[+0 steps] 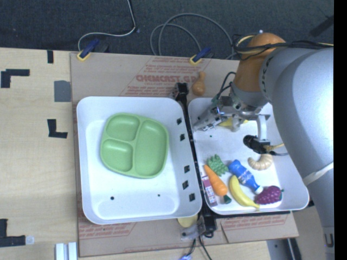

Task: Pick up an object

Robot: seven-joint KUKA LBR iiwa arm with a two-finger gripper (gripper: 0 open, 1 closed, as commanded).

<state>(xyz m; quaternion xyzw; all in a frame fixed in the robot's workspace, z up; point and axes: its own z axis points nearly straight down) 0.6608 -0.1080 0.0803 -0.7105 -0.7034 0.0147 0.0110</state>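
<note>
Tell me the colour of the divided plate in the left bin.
Light green. The divided plate shows plainly in the camera view, lying in the left bin.

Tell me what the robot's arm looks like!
The arm is fat, round and smooth, mostly shiny grey, with an orange band above the wrist. At its end sits a small metal tool with dark cables looping beside it.

A single fixed camera looks down at a slant from above the surface [32, 145], framing both white bins [87, 145] fairly closely.
</note>
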